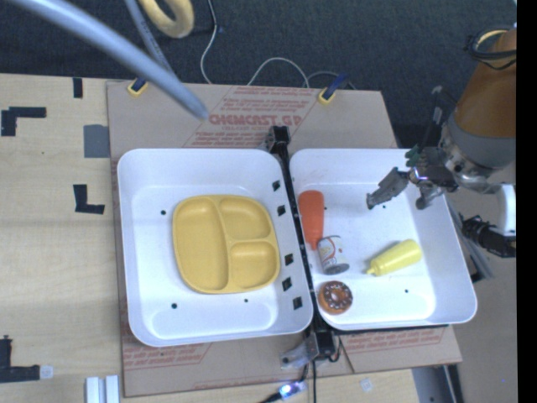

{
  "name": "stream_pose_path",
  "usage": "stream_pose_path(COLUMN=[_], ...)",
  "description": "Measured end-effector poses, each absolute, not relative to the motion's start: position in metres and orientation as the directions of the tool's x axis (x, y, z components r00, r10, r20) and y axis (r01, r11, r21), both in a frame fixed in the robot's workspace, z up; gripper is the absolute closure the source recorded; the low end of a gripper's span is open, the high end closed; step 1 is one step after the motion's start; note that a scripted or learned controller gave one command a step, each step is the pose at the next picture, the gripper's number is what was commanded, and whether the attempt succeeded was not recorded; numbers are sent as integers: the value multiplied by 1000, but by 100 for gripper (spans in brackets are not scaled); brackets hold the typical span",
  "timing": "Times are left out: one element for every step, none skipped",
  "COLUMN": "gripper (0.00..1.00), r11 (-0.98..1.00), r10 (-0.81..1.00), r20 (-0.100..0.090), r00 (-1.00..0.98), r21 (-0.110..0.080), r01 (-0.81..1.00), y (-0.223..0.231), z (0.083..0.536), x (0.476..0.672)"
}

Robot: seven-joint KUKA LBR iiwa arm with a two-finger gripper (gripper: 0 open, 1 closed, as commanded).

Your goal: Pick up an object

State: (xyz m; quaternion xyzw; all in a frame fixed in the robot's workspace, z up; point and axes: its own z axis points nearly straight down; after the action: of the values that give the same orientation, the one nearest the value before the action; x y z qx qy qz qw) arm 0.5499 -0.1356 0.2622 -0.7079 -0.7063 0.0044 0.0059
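Observation:
The right bin (436, 305) holds an orange carrot-like piece (312, 215) by the divider, a small clear jar lying on its side (331, 254), a yellow squeeze bottle (393, 258) and a chocolate donut (336, 296). My gripper (401, 188) hangs over the right bin's upper right part, above and apart from the yellow bottle. Its two dark fingers are spread, and nothing lies between them. The left bin (143, 309) holds a yellow divided plate (225, 243).
A black divider (289, 225) runs between the two bins. The arm's grey and orange body (482, 116) stands at the right edge. A grey pole (101, 40) and a yellow loop (164, 2) cross the upper left. Both bins rest on a cardboard sheet (252, 116).

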Motion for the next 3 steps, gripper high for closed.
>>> stream_pose_path(gripper=[0,0,0], r11=[2,0,1], r10=[1000,1000,1000], r20=[0,0,0], r00=[-2,0,-1], r21=[-1,-3,-4], r01=[1000,1000,1000], y=[-135,-140,-136], z=[269,209,164], x=[552,555,560])
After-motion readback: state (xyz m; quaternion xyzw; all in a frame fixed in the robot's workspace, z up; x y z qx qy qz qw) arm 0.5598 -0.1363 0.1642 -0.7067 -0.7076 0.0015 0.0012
